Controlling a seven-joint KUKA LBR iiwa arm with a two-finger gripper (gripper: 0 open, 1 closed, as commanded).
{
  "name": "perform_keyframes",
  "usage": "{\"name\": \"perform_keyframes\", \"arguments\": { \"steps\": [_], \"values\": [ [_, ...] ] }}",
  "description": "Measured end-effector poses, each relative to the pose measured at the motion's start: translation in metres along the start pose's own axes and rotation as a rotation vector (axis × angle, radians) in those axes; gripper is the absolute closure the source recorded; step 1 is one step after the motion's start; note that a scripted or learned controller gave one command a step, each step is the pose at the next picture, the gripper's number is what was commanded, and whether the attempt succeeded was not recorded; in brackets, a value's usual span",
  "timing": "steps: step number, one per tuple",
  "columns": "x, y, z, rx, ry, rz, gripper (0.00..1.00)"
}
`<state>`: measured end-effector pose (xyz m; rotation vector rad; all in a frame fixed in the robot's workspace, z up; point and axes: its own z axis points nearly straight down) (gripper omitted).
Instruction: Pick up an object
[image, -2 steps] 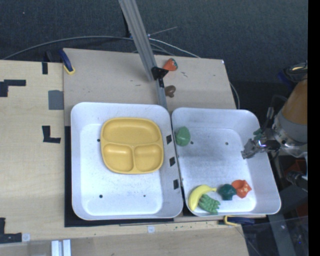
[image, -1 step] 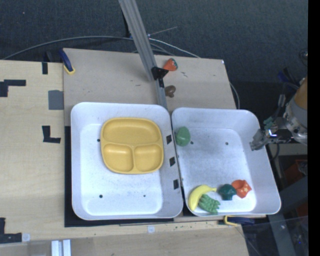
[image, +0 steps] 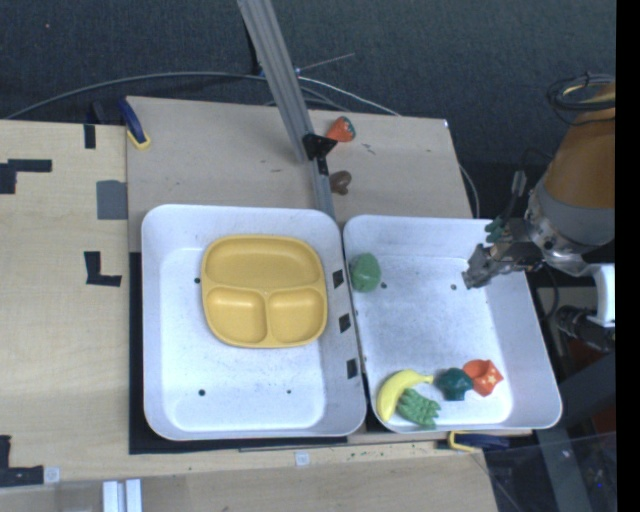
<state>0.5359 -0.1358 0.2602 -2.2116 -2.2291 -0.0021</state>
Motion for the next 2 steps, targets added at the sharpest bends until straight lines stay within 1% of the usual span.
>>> {"name": "perform_keyframes", "arguments": {
  "steps": [2],
  "values": [
    [0.103,0.020,0.025,0.003,-0.001,0.001,1.00]
  ]
}}
